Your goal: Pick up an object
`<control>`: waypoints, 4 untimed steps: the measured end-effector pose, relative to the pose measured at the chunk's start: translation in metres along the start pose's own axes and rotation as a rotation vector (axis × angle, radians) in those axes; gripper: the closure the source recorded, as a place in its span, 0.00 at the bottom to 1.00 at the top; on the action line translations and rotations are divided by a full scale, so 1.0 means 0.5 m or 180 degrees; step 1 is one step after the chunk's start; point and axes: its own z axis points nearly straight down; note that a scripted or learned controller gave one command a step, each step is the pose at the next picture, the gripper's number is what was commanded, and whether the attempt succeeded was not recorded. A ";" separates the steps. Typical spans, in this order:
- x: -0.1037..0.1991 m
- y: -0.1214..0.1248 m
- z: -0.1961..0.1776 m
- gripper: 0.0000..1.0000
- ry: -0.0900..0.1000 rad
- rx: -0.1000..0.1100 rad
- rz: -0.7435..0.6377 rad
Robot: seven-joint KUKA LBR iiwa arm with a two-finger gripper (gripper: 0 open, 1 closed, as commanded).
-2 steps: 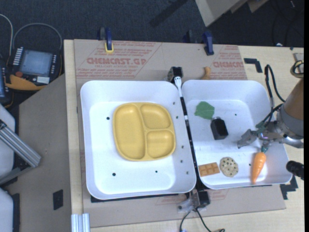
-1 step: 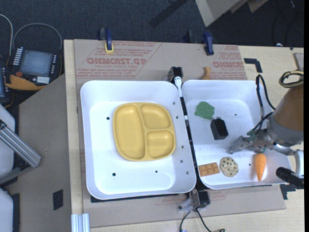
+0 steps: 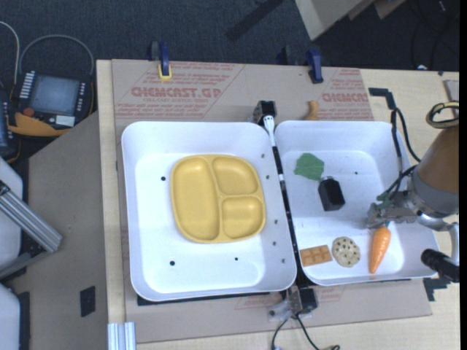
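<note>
Two white bins on a bench: gripper point(image 3: 384, 216) (finger state unclear) poised over carrot point(image 3: 379, 249), apparently targeting it.

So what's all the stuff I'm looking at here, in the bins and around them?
Bins: two, white, side by side on the bench.
Divided plate: one, yellow, middle of left bin.
Leafy piece: one, green, top of right bin.
Block: one, black, below the leafy piece.
Cookie: one, speckled tan, bottom of right bin.
Cracker: one, brown, left of cookie.
Carrot: one, orange, right of cookie.
Handheld screen: one, dark, upper left.
Clamps: two, blue, bench's far edge.
Gripper: one, grey, just above the carrot.
</note>
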 end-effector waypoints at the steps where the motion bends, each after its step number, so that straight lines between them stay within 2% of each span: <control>1: 0.006 -0.008 -0.089 1.00 -0.0009 -0.0014 -0.0005; 3: 0.013 0.007 -0.241 1.00 -0.0010 -0.0017 -0.0007; 4: 0.092 0.063 -0.239 1.00 -0.0002 -0.0010 -0.0021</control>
